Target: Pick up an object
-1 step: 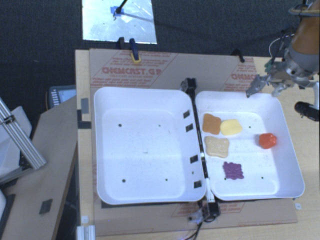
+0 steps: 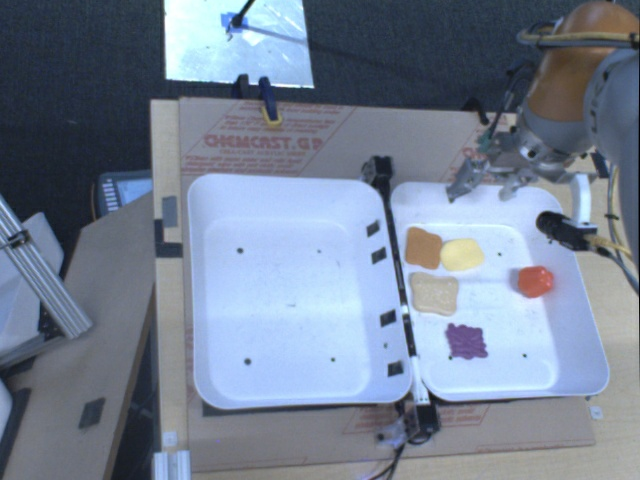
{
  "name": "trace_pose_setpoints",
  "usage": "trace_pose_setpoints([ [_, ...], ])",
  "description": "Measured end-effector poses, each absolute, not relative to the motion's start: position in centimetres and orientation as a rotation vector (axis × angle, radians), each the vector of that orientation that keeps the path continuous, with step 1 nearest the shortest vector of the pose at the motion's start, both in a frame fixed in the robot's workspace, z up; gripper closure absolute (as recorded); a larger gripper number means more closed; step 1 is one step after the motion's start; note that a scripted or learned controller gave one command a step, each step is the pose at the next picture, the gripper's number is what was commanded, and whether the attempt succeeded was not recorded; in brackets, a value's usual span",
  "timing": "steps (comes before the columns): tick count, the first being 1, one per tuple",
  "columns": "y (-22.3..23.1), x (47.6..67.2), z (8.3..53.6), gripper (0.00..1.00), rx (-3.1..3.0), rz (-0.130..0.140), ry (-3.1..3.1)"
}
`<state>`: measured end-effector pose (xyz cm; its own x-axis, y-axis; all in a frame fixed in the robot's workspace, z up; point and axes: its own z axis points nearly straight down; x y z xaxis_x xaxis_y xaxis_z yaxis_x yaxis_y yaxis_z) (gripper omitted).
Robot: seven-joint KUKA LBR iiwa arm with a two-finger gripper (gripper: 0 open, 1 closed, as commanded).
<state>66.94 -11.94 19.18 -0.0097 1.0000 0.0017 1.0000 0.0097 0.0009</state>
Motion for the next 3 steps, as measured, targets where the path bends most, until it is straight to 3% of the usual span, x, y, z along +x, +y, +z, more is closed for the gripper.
trace_pose_setpoints([
  [1,-9.4,66.3,33.3,0.00,-2.222,-0.019,-2.241],
  [2,-12.5,59.3,45.6,0.00,-2.233,-0.013,-2.229],
  [3,2.0,61.9,49.3,0.00,-2.202,-0.015,-2.244],
])
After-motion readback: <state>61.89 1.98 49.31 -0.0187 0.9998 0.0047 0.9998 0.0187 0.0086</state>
